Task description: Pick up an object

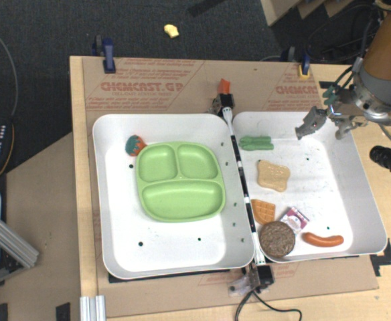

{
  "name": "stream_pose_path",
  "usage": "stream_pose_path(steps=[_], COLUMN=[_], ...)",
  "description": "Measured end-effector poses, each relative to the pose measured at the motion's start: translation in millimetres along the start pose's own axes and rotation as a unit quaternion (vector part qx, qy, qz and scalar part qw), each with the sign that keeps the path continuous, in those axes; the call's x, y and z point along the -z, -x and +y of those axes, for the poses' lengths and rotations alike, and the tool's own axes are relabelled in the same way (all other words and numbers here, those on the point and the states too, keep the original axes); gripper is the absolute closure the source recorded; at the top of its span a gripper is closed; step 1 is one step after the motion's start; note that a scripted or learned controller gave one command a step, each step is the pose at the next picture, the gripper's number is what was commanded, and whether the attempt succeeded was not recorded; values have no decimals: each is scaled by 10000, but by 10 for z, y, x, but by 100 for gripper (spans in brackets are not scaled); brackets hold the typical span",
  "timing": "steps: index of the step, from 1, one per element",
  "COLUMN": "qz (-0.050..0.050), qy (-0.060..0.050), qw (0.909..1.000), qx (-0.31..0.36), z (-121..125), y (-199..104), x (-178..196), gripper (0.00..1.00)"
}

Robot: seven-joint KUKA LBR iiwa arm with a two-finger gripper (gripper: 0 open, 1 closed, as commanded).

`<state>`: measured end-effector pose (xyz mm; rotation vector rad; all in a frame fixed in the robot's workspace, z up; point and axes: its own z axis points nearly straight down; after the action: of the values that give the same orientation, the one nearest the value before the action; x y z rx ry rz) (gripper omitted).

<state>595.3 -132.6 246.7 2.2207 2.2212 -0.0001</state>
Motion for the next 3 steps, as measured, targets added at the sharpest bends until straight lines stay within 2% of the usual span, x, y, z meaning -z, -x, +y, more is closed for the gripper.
stream_pose_path(steps=[1, 2, 3], qz=[20, 2, -1], qy=[-48, 34, 14], qw=[10000, 10000, 10000], qx=[4, -3, -7], z=[-14, -54, -69], y=[-254, -378, -377], x=[-1629, -1592, -1515], gripper=[0, 0, 100])
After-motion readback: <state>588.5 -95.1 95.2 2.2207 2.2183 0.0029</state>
